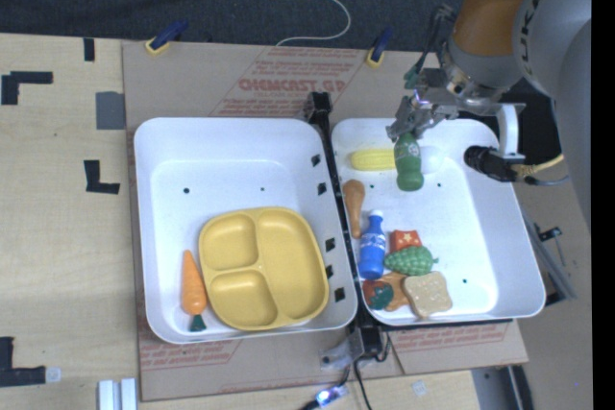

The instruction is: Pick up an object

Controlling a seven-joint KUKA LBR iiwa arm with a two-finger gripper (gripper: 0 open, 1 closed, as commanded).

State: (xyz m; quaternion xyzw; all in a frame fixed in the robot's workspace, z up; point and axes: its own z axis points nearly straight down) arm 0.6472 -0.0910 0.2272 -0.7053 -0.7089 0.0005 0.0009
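Observation:
My gripper (407, 132) hangs over the far part of the right bin (485, 235), shut on the top end of a green cucumber-shaped toy (410, 168). The toy hangs upright below the fingers, just right of a yellow corn cob (370, 159) that lies on the bin floor. Nearer the front of this bin lie a tan drumstick (355, 203), a blue bottle (373, 247), a red piece (406, 238), a green leafy piece (410, 260) and a slice of toast (429, 294).
The left bin (173, 158) holds a yellow divided plate (261, 266) and an orange carrot (192, 283) at its front left. A black divider clip (319, 106) sits between the bins at the back. The grey arm with its orange band (500, 5) reaches in from the upper right.

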